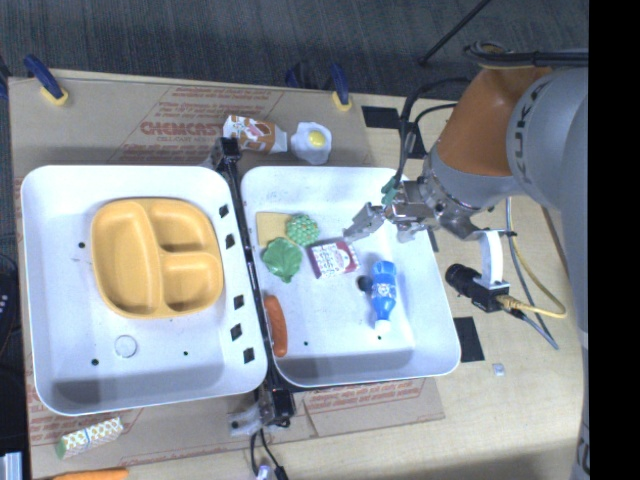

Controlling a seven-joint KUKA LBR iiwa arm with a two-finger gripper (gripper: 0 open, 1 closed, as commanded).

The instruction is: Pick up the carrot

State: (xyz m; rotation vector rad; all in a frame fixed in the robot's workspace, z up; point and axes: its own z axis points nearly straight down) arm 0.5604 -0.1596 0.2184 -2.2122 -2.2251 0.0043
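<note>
The carrot (276,325), a short orange-red stick, lies lengthwise along the left wall of the right bin (430,340), near its front. My gripper (364,220) hangs over the upper right part of that bin, pointing left, above and to the right of the red packet (332,258). It is well apart from the carrot, about a third of the bin's width to the right and farther back. Nothing shows in the gripper.
The right bin also holds a yellow slice (268,226), two green pieces (283,258), and a blue bottle (383,290). A yellow divided plate (157,256) sits in the left bin (50,298). A small box (250,133) and a yellow-white item (312,141) lie behind the bins.
</note>
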